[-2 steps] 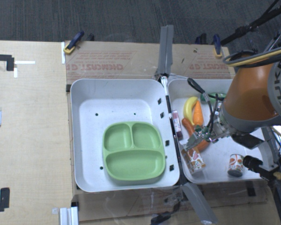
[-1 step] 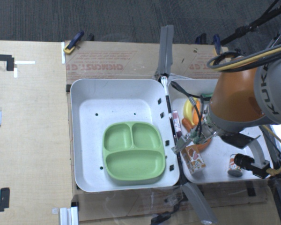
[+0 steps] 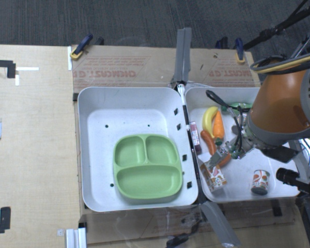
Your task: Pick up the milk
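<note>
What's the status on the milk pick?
Gripper low in right bin, over milk carton. Grasp unconfirmed. Carrot, banana close by.

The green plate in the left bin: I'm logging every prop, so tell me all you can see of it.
The green plate is a light green, rounded-square divided dish that looks like matte plastic. It has three compartments: two small ones on its far side and one wide one on its near side. It lies flat and right way up on the floor of the left bin, toward the near right corner. Nothing lies in it.
</note>
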